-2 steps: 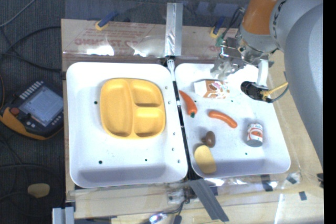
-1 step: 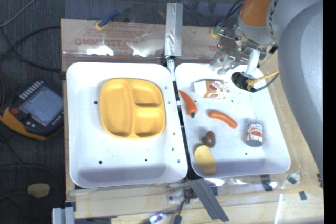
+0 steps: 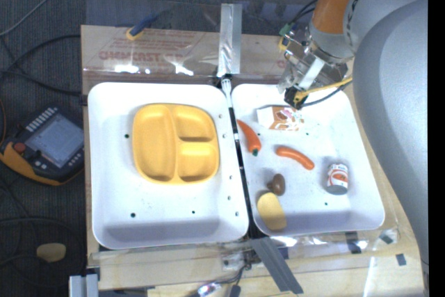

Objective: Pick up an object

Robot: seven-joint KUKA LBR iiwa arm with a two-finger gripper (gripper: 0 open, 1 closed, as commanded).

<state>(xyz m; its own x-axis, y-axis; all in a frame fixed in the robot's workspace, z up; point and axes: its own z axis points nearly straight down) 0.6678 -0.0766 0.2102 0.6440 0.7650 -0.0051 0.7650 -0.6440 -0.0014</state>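
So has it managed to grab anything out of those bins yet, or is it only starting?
Only starting, it seems. Nothing looks lifted: the carrot, sausage and can lie in the right bin. The end effector hangs near the bin's far edge, next to a small card. The whole pick is left.

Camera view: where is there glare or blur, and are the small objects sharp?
Camera view: glare on the clear plastic sheet behind the bins; the huge grey arm body at right is soft; the orange sausage-shaped toy and small red-and-white can are fairly sharp.
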